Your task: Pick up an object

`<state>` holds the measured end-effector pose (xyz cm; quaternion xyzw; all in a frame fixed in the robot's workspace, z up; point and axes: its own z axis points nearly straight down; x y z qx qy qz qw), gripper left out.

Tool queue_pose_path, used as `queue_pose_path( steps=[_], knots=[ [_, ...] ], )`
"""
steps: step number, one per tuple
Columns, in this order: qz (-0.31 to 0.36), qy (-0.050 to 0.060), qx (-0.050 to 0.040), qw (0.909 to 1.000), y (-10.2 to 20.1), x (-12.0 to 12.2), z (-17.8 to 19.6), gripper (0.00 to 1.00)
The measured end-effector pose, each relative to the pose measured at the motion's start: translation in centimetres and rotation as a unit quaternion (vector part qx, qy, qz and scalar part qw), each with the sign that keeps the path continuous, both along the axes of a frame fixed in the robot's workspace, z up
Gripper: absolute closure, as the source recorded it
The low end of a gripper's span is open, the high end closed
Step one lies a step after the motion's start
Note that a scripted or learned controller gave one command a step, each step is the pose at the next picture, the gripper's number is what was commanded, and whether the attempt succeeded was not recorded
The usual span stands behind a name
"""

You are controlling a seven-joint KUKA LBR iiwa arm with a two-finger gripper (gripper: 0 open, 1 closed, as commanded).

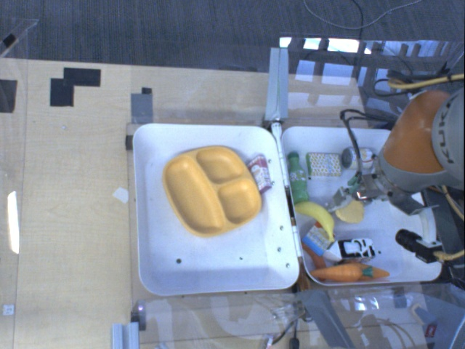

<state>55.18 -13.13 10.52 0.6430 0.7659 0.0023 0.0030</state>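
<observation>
from my remote station: the gripper [349, 195] hangs low in the right bin [407, 271], just above a pale yellow piece [352, 212] beside the banana [320, 217]. nothing looks lifted yet; i cannot tell how the jaws stand. the grasp is left.

At the right edge of the frame the arm [429, 140] shows as a bulky rounded body: a broad orange band on its upper part, glossy and dome-shaped, with smooth grey casing beside and beneath it. Black cables loop along its left side, near the upper right of the frame. Toward the middle right the wrist narrows into a small metallic hand [354, 190] of grey and silver parts, with a dark cylindrical fitting just above it. Its fine details are too small to tell.
</observation>
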Motion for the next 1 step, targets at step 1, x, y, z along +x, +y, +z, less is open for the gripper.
queue_pose_path(
  steps=[1],
  knots=[
    [0.037, 0.001, -0.0003, 0.9993, 4.84, 0.17, 9.43, 1.00]
  ],
)
